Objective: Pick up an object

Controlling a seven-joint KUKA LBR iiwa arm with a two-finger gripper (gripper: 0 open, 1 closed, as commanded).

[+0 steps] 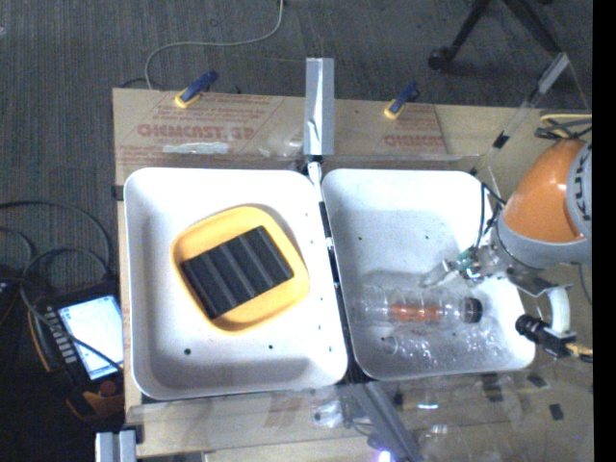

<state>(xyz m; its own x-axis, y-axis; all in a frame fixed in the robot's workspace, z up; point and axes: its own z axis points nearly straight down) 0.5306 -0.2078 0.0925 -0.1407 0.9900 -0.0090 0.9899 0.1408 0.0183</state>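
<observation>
Arm over right bin; bottle lying on that bin's floor.

A clear plastic bottle (421,310) is seen lying on its side in the right bin (385,210), dark cap toward the arm. The claw (460,268) is positioned just above and beside the bottle's capped end; whether it is spread or pressed together cannot be told. A yellow tray with a black ribbed insert (241,268) is observed in the left bin (154,210). Both bins are carried on the table (192,128).

faint red "chemcast" lettering on the brown protective sheet (202,131) behind the left bin (144,287)
</observation>
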